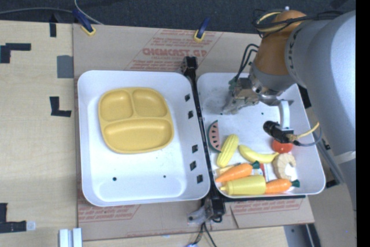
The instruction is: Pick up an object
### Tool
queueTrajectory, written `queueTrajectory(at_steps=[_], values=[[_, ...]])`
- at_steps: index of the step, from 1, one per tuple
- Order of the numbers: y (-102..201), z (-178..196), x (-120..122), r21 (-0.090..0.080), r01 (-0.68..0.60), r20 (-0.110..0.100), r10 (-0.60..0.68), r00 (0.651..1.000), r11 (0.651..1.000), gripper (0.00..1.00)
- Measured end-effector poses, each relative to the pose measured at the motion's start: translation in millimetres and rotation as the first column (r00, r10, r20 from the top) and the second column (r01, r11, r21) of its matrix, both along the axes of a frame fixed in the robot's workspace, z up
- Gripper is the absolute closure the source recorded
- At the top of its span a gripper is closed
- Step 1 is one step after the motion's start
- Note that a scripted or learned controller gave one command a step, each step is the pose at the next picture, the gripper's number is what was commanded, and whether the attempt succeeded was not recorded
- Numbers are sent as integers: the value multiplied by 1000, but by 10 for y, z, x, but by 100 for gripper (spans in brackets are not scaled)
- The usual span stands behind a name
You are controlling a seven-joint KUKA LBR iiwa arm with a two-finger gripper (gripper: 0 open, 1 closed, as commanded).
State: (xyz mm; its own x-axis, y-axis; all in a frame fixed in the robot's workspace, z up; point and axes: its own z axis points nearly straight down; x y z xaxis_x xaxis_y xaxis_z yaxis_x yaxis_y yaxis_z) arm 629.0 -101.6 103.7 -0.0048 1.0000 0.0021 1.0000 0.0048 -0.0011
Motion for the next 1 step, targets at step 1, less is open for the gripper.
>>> queueTrajectory(at_steps=[1], values=[[10, 90, -2, 1, -1, -1, 1, 1000, 1000, 100]])
